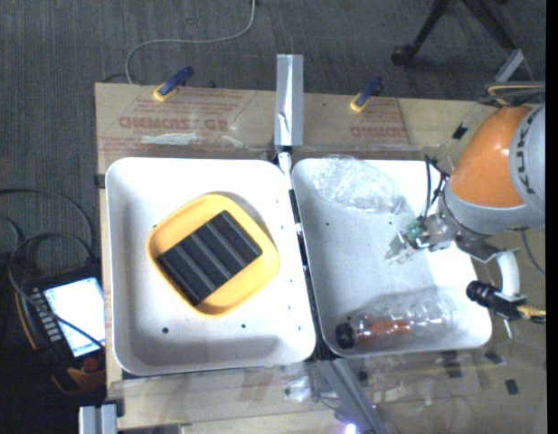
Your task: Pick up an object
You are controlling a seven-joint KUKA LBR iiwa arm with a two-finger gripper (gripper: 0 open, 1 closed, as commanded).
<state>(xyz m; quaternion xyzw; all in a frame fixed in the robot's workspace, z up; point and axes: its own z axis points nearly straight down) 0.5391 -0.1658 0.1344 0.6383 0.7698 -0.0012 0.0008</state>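
My gripper [398,247] hangs over the right bin [351,278], near its middle right, below the grey wrist with the orange band [496,165]. I see nothing held in it. A crumpled clear plastic bag [355,183] lies at the far end of that bin. A clear plastic bottle [401,319] with a dark cap lies on its side along the near wall, below the gripper. In the left bin [134,324] rests a yellow rounded block with a black ribbed top [212,253].
A metal post [288,98] stands behind the divide between the bins. Two blue-and-yellow clamps [174,82] hold the cardboard base at the back. Cables and a small screen device [70,310] lie on the floor to the left.
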